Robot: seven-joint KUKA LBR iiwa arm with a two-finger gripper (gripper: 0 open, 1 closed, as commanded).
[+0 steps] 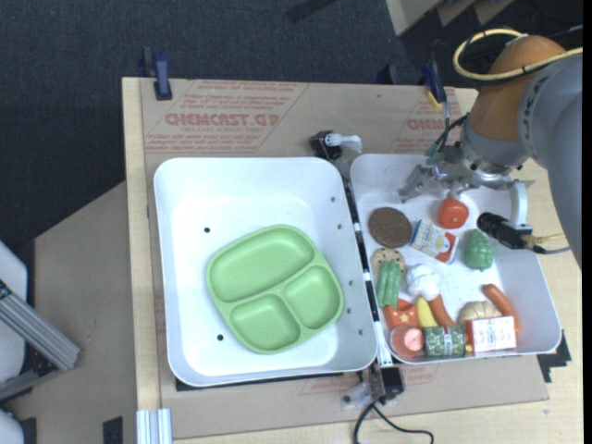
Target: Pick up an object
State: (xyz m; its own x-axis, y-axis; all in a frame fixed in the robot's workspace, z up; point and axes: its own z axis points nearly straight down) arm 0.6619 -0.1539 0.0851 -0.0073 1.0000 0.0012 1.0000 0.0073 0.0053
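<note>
At the centre of the frame, 2 shallow white bins side by side on a brown board [222, 118] printed with red lettering. In the left bin [166, 248], a pale green plate [273, 285] with 3 compartments, turned at a slant, lying flat toward the lower middle. In the right bin [546, 289], a crowd of small toy foods, mostly packed into its middle and lower part. From the upper right of the frame, the grey arm [546, 109] with its orange band [518, 63], reaching down and left. Gripper [442, 181] over the upper part of the right bin, just above a red tomato [452, 213]; nothing visibly clamped in it, and whether the jaws stand spread or pressed together cannot be told from this angle. Left of the tomato, a flat brown disc [389, 225] near the bin's left wall. Below the tomato, a small white and blue packet [430, 239], and to the right of that a green pepper [477, 250]. Further down, a green cucumber [388, 283] along the left wall, a yellow piece [425, 311], an orange carrot [499, 299] and, along the bottom edge, a green can [447, 342] touching a red and white carton [495, 333]. At the board's upper edge, 2 blue clamps, 1 at the left [162, 74] and 1 near the arm [432, 81].
</note>
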